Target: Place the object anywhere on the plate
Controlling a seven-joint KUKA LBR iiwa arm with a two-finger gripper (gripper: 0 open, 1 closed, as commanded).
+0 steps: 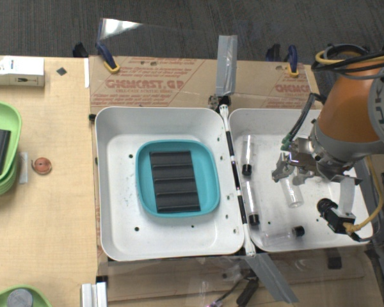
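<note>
Arm (pixel 355 107) cut off at right edge; jaws' state unclear.

— On the wooden bench (pixel 51 235)? 
— Two shallow white bins side by side: left bin (pixel 112 190), right bin (pixel 269 235), rims touching along the middle.
— Under them? 
— A sheet of printed brown cardboard (pixel 173 78), clamped at its far edge, with a grey strip (pixel 226 62) running up from the seam between the bins.
— Far left? 
— A stack of green trays (pixel 6 123) cut off by the edge, a small round orange-brown disc (pixel 42 165) just beside it, a white box (pixel 16 72) at the far corner.
— Near edge? 
— Part of a green round thing with a grey top (pixel 19 297) at the corner, too cropped to identify.
</note>
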